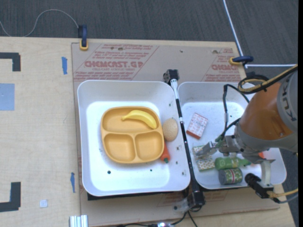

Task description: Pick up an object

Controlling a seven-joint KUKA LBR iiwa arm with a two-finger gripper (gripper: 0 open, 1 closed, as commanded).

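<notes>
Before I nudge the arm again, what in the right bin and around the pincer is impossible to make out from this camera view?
- Pincer: too small and cluttered to tell whether it grips anything.
- Green bottle: its right end is hidden under the wrist.
- Patterned packet: partly covered by the pincer; print too small to read.
- Carrot in the left bin: mostly hidden behind the yellow tray.
</notes>
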